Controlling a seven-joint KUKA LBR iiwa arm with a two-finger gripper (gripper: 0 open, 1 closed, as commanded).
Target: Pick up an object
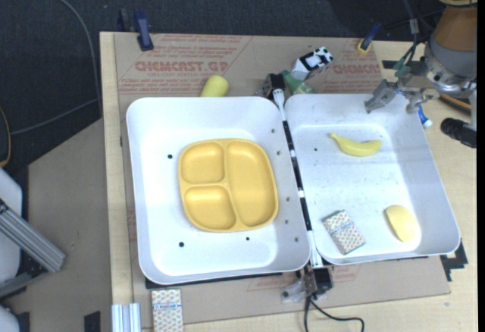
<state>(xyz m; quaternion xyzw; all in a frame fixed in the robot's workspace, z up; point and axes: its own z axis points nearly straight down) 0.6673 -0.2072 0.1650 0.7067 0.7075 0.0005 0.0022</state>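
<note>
Two shallow white bins are set side by side on the bench. In the right white bin [432, 171] three small things are seen. A small yellow toy banana [356, 145] lies near the bin's far edge, about in the middle of that edge. A pale yellow rounded lump, like a lemon [401, 222], lies by the near right corner. A small flat packet with a blue and white pattern [344, 231] lies close to the near edge, towards the left side. A yellow plastic plate with three sections [227, 185] is laid in the middle of the left white bin [151, 126].

The grey two-finger gripper [399, 96] is held over the far right corner of the right bin, apart from all three things. Its fingers are spread wide and nothing is held between them.

The banana is judged to be nearest. It is probably light, hard and a bit slippery. It should be pinched across its thin middle, not along its curve, so it is not squeezed out.
</note>
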